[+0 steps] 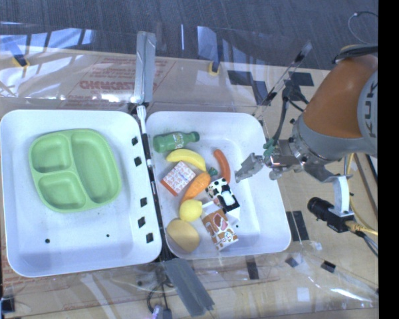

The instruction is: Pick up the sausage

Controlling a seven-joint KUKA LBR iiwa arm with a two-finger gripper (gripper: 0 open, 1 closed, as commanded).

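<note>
The sausage [221, 164], a small red-orange link, lies slanted in the middle of the right bin [253, 128]. A banana [186, 157] is to its left and a black-and-white carton [221, 193] sits just below it. My gripper [247, 169] hangs over the right part of that bin, just right of the sausage and apart from it. Nothing shows in its grasp. The grey arm with its orange band [339, 105] reaches in from the right.
The right bin also holds a green bottle [176, 140], an orange-white box [179, 177], a carrot [197, 185], a lemon [191, 209], a potato [183, 234] and a brown carton [219, 228]. A green divided plate [73, 169] lies in the left bin [20, 244].
</note>
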